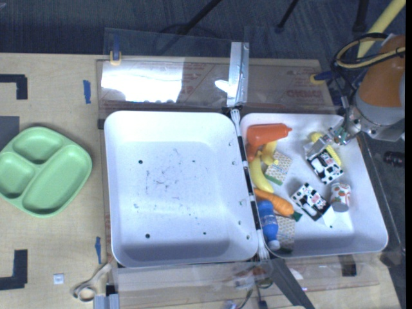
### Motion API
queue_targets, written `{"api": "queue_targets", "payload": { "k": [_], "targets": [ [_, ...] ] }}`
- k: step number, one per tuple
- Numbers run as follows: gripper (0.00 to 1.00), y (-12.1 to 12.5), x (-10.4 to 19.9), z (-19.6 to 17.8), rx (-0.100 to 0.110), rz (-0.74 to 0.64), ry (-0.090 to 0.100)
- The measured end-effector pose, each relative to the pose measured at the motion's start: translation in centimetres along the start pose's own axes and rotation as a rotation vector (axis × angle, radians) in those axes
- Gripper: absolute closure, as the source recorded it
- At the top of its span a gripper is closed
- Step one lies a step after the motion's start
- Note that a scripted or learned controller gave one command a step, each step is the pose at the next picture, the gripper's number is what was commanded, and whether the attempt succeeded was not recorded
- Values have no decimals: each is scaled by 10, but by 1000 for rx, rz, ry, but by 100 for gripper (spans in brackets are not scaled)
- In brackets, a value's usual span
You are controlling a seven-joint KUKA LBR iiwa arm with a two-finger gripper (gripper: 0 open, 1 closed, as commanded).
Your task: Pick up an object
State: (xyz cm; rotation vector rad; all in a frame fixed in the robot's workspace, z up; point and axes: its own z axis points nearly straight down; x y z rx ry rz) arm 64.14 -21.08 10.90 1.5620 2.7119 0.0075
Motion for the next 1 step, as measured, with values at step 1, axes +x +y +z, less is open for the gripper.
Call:
{"api": "queue_targets", "payload": {
  "k": [1],
  "targets": [
    [100, 48, 74, -89, 7, 194, 5]
  ]
}}
